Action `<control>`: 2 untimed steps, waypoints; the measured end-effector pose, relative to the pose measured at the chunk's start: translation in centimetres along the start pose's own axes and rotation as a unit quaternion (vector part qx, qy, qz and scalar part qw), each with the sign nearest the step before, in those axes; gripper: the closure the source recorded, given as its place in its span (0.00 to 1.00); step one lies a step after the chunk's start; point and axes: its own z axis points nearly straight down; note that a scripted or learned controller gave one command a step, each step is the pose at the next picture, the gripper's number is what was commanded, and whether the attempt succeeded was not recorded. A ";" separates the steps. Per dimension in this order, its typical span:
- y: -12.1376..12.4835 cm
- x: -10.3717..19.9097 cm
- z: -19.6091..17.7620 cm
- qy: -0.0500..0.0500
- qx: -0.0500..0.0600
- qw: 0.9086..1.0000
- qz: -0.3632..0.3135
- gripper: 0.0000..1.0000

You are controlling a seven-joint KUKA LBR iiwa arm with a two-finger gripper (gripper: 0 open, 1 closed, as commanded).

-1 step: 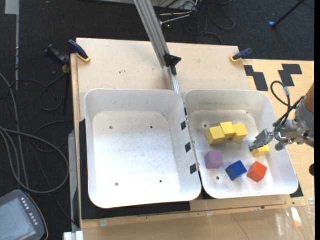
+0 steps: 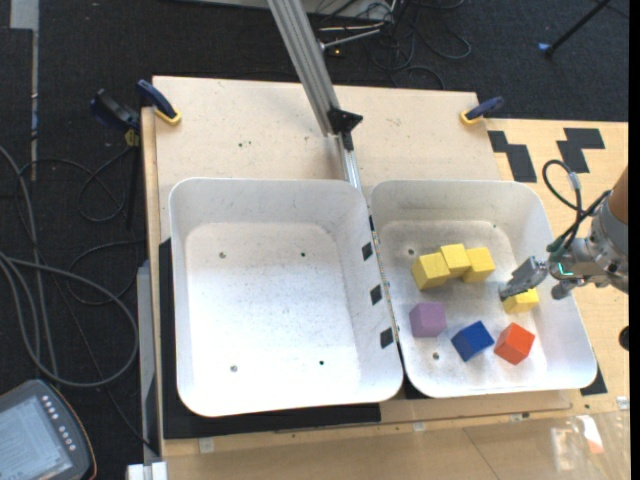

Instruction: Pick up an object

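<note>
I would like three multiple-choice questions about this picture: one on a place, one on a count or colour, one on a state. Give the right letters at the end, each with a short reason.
1. Which bin holds the blocks?
A. the left bin
B. the right bin
C. both bins

2. How many yellow blocks are in that bin?
A. one
B. two
C. four

3. How does the purple block lie?
A. stacked on the blue block
B. alone on the bin floor
C. leaning on the bin wall

Answers:
1 B: all blocks lie in the right bin.
2 C: three yellow blocks sit in a row, and a fourth yellow block lies by the pincer.
3 B: the purple block rests flat, apart from the blue block and the orange block.
</note>
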 end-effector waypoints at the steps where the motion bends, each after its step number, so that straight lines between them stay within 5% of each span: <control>1: 0.3 -0.9 5.2 0.001 0.002 1.000 0.001 0.00; 2: 1.1 -1.0 10.0 0.001 0.002 1.000 0.000 0.00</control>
